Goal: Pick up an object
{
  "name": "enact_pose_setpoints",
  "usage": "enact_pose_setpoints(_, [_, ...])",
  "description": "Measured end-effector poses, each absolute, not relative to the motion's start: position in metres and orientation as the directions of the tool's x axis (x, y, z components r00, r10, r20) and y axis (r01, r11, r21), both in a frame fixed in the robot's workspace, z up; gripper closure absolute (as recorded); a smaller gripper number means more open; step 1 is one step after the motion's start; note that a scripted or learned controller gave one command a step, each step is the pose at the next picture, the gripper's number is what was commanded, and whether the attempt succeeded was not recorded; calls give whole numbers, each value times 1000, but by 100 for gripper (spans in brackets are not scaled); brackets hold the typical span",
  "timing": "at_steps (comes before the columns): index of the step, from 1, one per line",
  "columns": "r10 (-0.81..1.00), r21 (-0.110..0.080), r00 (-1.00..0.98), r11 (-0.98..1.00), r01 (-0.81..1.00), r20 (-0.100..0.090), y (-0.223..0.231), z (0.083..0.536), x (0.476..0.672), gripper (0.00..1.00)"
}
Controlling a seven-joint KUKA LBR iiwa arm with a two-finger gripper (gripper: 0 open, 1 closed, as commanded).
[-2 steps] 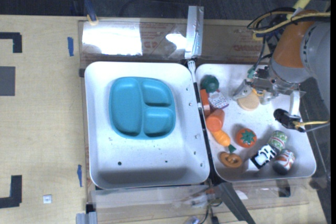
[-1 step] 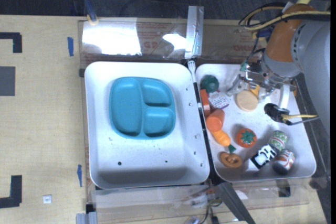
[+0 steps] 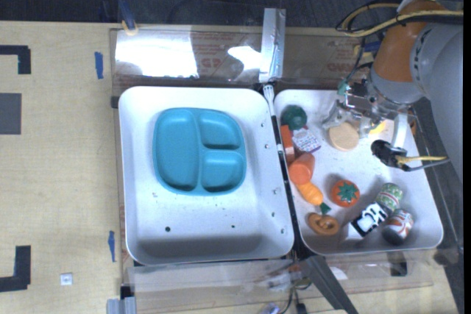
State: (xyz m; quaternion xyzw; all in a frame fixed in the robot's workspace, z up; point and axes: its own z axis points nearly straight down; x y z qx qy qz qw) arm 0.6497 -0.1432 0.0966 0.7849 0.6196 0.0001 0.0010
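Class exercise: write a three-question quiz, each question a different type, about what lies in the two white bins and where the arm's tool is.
1. True or false: the blue divided tray lies in the left bin.
2. Multiple choice: the tool is over the (a) left bin (b) right bin (c) wooden bench.
3. Fill in: the round tan disc lies just below the ____.

Key: 1 true; 2 b; 3 tool.
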Motion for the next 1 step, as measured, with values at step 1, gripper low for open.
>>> enact_pose_setpoints(1, [983, 13, 186, -186, 982, 3, -83, 221, 653, 100])
